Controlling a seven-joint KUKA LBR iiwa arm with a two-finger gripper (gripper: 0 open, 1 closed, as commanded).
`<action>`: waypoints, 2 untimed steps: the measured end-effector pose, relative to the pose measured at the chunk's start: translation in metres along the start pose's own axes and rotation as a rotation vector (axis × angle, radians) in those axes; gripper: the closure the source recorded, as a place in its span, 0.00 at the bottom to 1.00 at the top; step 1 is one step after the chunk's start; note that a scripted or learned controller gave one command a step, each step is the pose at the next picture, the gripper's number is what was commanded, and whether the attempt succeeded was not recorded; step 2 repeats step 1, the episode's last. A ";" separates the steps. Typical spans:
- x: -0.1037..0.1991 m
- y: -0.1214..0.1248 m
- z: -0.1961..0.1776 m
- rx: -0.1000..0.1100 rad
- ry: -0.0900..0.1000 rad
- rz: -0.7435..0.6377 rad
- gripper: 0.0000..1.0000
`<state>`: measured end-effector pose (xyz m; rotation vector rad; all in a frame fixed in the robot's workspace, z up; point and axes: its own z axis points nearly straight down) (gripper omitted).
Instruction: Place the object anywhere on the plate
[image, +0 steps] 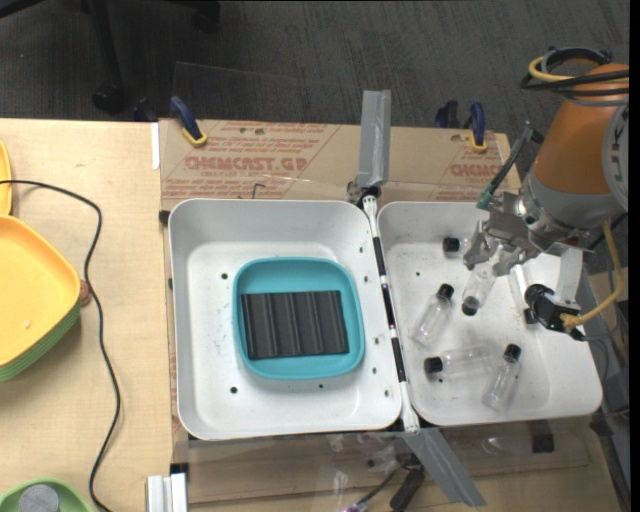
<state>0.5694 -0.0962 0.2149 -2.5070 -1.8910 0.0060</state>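
The end effector (487, 262) hangs over the right bin (560, 395), gripping one clear vial (476, 291) (black cap downward). Three vials lie below. The teal plate (297, 322) sits in the left bin (200, 300).

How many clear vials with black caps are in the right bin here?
4, maybe more behind the hand: one mid-left, one under the hand, one lying near the front, one front right. A loose cap lies farther back.
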 end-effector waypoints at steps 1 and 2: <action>0.000 0.000 0.000 0.000 0.000 0.000 0.00; 0.000 0.000 0.000 0.000 0.000 0.000 0.00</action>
